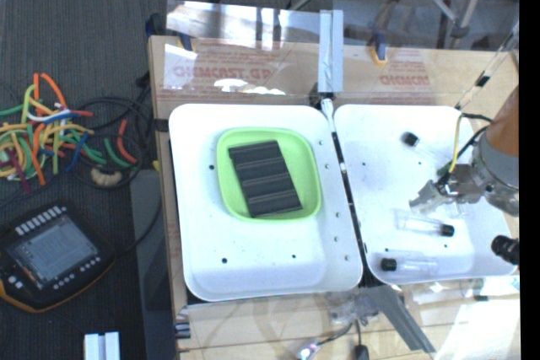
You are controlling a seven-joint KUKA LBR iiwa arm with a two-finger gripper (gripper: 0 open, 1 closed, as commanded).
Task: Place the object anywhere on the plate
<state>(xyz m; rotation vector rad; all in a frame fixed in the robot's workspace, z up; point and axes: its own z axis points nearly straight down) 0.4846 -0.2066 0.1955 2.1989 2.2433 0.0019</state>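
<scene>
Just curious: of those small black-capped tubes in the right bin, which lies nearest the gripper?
The clear tube just below the gripper. The other tube lies farther, by the bin's front edge.

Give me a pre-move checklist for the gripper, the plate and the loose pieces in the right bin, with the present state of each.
1. Plate sits flat in the left bin: ok.
2. Free room on the plate: not ok, a dark ridged block covers most of the middle, leaving bare green mainly at the rim.
3. Gripper is over the right bin: ok.
4. Something held between the fingers: cannot tell.
5. Pieces to pick lie in the right bin, a clear tube just below the gripper, another near the front, a small black piece further back: ok.
</scene>
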